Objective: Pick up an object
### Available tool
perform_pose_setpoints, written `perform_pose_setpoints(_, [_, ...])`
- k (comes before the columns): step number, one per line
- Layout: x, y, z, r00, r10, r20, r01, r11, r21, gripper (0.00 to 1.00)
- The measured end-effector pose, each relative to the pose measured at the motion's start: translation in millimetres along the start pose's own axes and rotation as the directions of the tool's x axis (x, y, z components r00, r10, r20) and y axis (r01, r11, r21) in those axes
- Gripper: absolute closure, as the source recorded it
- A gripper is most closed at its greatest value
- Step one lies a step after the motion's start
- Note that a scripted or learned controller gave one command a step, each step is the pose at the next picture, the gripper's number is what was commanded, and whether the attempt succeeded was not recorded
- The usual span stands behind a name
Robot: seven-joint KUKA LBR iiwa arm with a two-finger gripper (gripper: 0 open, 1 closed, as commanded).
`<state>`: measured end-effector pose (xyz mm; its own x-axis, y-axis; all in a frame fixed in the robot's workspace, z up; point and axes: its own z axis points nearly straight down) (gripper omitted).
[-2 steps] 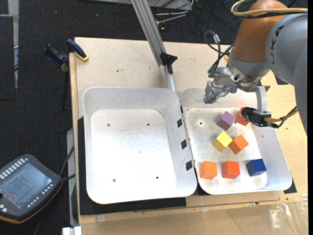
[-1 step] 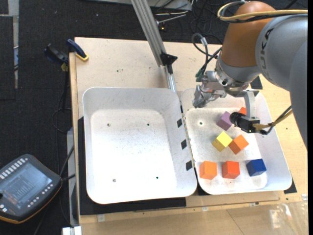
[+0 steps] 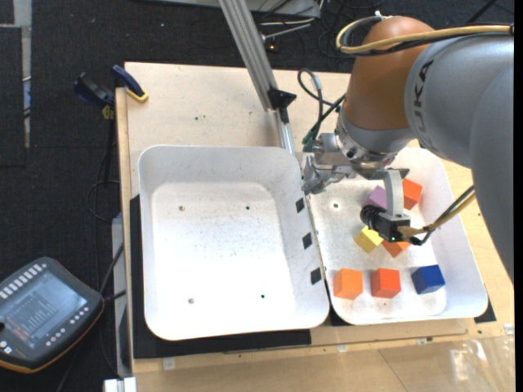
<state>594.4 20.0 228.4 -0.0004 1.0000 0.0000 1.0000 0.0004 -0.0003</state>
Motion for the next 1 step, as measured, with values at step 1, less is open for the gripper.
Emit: perform_pose_setpoints(1, [45.2, -17.4, -10.1, 1.000, -0.008, -0.002, 0.008, 1.000, 0.001, 1.00])
